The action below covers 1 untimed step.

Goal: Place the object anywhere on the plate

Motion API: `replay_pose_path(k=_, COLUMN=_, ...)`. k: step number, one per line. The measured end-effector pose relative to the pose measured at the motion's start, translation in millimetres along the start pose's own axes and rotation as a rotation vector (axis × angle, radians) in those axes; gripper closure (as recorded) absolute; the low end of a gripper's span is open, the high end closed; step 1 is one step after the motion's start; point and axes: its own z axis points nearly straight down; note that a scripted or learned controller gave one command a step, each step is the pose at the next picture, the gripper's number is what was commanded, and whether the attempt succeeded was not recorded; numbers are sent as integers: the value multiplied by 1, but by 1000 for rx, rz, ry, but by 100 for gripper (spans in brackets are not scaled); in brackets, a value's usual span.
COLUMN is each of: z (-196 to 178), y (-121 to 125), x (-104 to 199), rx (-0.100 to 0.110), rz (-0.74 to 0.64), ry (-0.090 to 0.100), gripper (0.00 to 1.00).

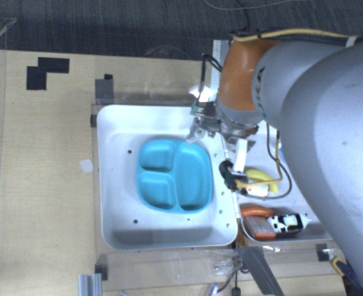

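Note:
A blue plate (174,175) with three compartments lies in the middle of the left white bin (116,184). My gripper (198,131) hangs over the plate's far right corner, close to the bin's back wall. The grey arm and its orange band cover most of the right bin (280,234). At that bin's near end lie an orange-red object (258,214) and a black and white object (289,223). A yellow object (259,179) shows a little farther back, beside the wrist. I see nothing between the gripper and the plate.
The wall between the two bins runs just right of the plate. The arm spans the right bin from the view's right edge. Black marks (45,71) sit on the bench at the far left.

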Motion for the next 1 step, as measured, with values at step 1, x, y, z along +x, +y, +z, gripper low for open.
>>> replay_pose_path(k=1, z=5, y=6, x=1, rx=-24, rz=-58, ry=-5, gripper=0)
